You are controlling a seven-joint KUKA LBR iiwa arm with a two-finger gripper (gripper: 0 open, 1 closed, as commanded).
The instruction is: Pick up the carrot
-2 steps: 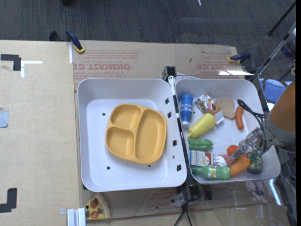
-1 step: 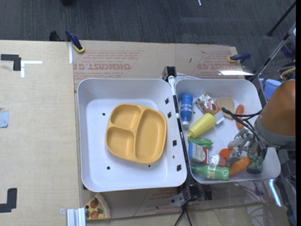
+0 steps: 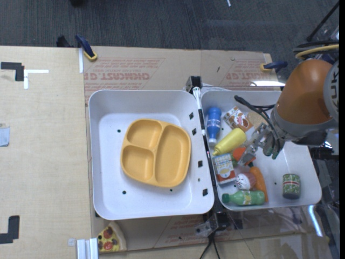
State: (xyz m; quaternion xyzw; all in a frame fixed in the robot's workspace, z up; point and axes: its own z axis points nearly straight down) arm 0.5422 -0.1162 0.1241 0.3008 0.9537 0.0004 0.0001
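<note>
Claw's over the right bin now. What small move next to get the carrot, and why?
Probably ease the claw toward the view's bottom and lower it: the carrot lies just past it, wedged between the green bottle and a white toy.

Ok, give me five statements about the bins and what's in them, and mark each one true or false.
1. The yellow divided plate lies in the left bin. True.
2. The carrot sits on the yellow divided plate. False: it lies in the right bin, among the other items.
3. The green bottle lies on its side near the front edge of the right bin. True.
4. The blue bottle stands in the left bin. False: it lies in the right bin, beside the wall between the bins.
5. The small can stands upright in the right bin, apart from the carrot. True.
</note>
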